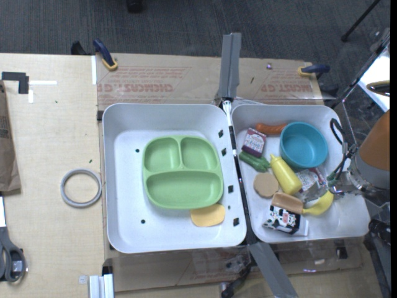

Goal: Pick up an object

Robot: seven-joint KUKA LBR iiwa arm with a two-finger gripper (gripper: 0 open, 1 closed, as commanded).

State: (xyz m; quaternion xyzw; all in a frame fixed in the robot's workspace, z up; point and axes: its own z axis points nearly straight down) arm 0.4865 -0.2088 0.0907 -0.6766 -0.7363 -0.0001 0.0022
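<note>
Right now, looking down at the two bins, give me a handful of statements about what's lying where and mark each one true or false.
1. The green divided plate lies in the left bin. True.
2. The blue bowl sits on the green divided plate. False: it sits in the right bin, near its far side.
3. A yellow piece lies beside the plate's near edge in the left bin. True.
4. The grey ring lies inside the right bin. False: it lies on the bench, left of both bins.
5. The tool is over the left bin. False: it is at the right bin, by the banana.
</note>
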